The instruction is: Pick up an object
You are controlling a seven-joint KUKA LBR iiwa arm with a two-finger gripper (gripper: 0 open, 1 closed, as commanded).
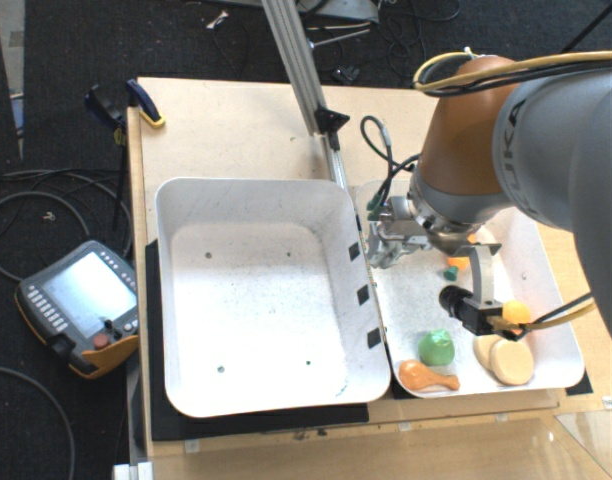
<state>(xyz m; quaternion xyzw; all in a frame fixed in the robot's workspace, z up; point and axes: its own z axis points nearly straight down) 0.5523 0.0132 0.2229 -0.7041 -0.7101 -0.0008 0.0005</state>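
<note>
My gripper [384, 246] hangs over the upper left part of the right bin [546, 268], close to the divider between the bins. Its metal fingers point down-left, and I see nothing between them. Toward the bin's front lie a green round object [437, 347], an orange pear-shaped object [426, 375] and a tan oval object [504, 360]. A yellow piece [516, 314] sits just behind the tan one, next to a black part on the arm's cable [464, 308]. A small green and orange bit [452, 266] peeks out under the wrist. The arm's body hides the back of the bin.
The left bin [256, 288] is bare white with a few dark specks. A slanted metal pole [301, 63] crosses the bench behind the bins. A teach pendant [78, 306] lies on the floor at left. A blue-yellow clamp [146, 103] grips the bench's back left corner.
</note>
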